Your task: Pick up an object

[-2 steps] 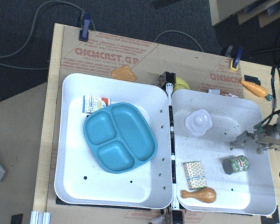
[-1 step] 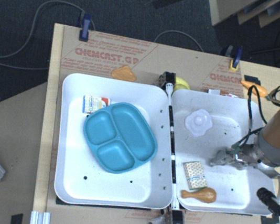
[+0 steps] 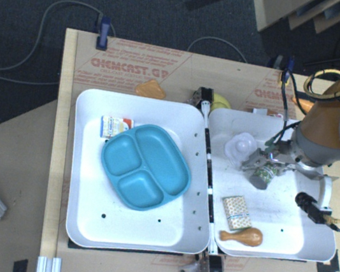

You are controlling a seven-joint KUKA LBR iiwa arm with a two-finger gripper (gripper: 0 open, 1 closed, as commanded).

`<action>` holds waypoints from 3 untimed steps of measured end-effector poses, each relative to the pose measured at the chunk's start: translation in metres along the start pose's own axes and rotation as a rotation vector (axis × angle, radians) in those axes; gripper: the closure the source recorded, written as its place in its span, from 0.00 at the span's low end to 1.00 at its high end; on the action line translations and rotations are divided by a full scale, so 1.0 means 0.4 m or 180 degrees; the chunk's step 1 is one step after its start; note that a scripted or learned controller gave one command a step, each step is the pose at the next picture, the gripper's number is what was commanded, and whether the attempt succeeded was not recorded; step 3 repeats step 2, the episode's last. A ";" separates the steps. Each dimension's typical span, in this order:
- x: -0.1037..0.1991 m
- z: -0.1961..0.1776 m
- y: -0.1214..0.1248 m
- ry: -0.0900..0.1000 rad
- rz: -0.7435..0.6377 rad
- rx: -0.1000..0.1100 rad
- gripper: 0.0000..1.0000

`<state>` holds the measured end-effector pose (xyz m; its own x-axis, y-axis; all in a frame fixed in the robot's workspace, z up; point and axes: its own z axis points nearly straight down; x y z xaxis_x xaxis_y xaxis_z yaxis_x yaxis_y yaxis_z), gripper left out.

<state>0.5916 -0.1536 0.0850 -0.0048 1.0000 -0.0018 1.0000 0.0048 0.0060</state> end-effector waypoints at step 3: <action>0.180 -0.265 0.044 0.0008 -0.0011 -0.0015 1.00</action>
